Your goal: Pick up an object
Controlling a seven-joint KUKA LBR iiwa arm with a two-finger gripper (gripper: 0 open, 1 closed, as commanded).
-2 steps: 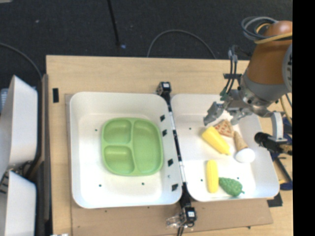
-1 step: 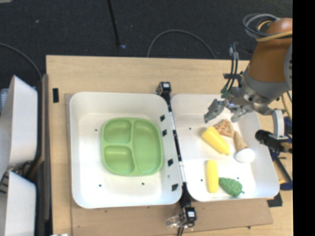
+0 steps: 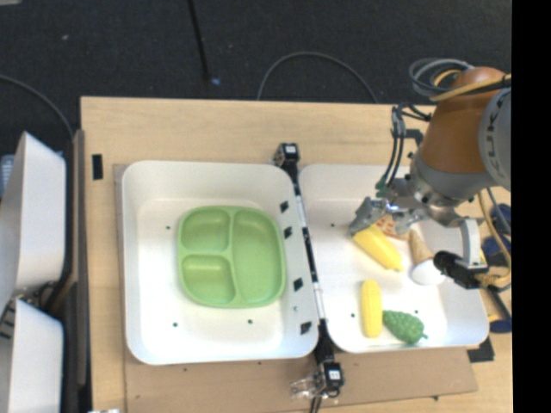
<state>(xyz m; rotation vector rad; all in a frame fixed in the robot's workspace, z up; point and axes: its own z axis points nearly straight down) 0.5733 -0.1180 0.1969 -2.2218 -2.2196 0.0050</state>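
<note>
Camera view: fixed overhead, slanted, looking down on a light wood desk (image 3: 215, 127) on dark carpet.
Left bin (image 3: 146, 188): shallow, white, sits toward the desk's left side; holds a green divided tray (image 3: 232, 256) with three compartments, lying flat near the bin's middle.
Right bin (image 3: 331, 196): shallow, white, touching the left bin along a shared centre seam with black clips.
Arm (image 3: 456, 136): grey with an orange band, enters over the desk's right edge, wrist above the right bin's far right part.
Hand (image 3: 379, 218): low over the right bin's middle, just above the far end of a yellow wedge-shaped object (image 3: 379, 248). Whether it is released or clenched: cannot tell; the finger ends are blurred against the objects below.
Yellow wedge-shaped object: lies tilted in the right bin's middle, just beside the hand; nothing shows it gripped.
Corn cob (image 3: 370, 308): yellow, lies lengthwise near the right bin's near edge.
Green bumpy object (image 3: 405, 326): just beside the corn cob, toward the bin's near right corner.
Tan and white cone-like object (image 3: 420, 261): right of the wedge, partly hidden under the arm's fittings.
Cables (image 3: 301, 67): black loops on the carpet beyond the desk's far edge.
Writing: none readable; partial letters on the arm's grey casing are cut off at the edge.
</note>
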